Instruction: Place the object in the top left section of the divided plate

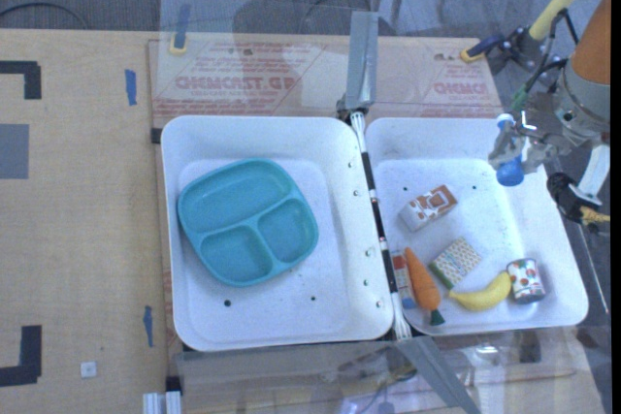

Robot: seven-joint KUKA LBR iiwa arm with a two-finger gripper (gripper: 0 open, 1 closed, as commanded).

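Logging from my remote seat, near edge first: in the right bin (572,301) lie 5 candidates, a carrot (421,278), banana (481,294), small can (525,278), patterned packet (456,260) and carton (428,207). The teal divided plate (247,221) sits in the left bin (194,305), likely kept bare for delivery. Farther back, the gripper (508,153) hovers over the right bin's far corner, finger spacing unreadable; I judge nothing blocks its descent.
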